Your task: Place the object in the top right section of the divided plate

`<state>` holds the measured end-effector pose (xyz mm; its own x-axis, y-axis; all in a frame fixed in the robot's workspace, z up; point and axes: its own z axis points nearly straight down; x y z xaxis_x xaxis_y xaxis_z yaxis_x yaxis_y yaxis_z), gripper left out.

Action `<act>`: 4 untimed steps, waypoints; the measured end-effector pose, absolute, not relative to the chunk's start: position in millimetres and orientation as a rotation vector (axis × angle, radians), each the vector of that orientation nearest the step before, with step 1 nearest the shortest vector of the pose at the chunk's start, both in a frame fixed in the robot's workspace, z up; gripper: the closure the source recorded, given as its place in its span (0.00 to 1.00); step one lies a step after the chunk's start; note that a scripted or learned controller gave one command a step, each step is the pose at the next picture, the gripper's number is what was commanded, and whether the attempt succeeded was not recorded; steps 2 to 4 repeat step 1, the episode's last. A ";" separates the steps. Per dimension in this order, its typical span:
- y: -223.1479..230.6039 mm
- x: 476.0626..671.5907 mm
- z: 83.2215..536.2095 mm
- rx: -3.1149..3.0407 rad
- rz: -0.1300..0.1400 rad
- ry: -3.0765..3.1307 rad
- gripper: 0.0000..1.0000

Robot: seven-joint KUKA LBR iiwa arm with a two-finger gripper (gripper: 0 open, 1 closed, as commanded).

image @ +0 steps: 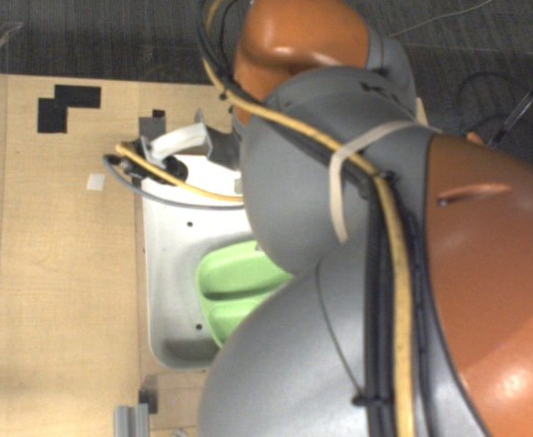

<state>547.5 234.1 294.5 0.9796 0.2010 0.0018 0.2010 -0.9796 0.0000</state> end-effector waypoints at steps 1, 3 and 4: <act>234.1 547.5 294.5 -3.125 -0.003 -0.317 0.00; 234.1 547.5 294.5 -3.125 -0.003 -0.317 0.00; 234.1 547.5 294.5 -3.125 -0.003 -0.317 0.00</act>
